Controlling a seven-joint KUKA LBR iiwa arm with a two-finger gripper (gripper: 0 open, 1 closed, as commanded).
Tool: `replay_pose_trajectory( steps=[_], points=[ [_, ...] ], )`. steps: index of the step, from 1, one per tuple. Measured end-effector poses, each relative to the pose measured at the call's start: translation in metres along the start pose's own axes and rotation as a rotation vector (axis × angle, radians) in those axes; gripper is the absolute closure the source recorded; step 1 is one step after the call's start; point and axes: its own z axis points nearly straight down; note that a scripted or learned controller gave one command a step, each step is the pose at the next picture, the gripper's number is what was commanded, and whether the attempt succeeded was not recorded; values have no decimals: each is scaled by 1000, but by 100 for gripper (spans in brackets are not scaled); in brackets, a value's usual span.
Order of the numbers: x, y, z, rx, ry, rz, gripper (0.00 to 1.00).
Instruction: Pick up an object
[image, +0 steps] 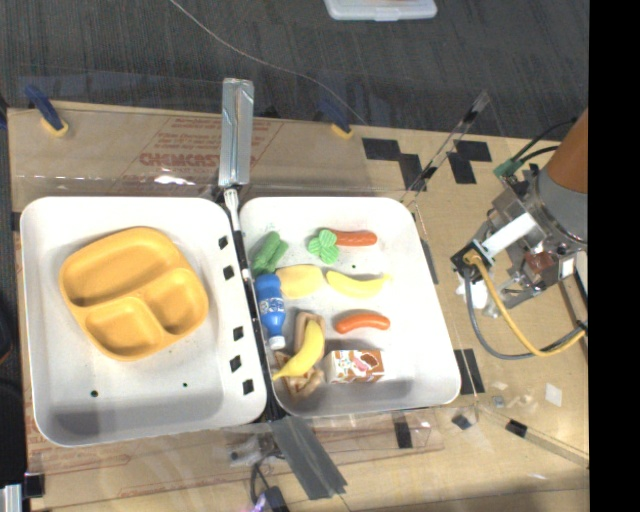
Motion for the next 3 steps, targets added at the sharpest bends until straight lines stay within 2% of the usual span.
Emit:
replay_pose_trajectory(
  steps=[1, 2, 3],
  points=[
    [-8, -2, 194, 1, 0, -59, 100],
    [35, -63, 223, -1, 5, 120, 100],
    [44, -136, 106, -5, 13, 119, 100]
  ],
)
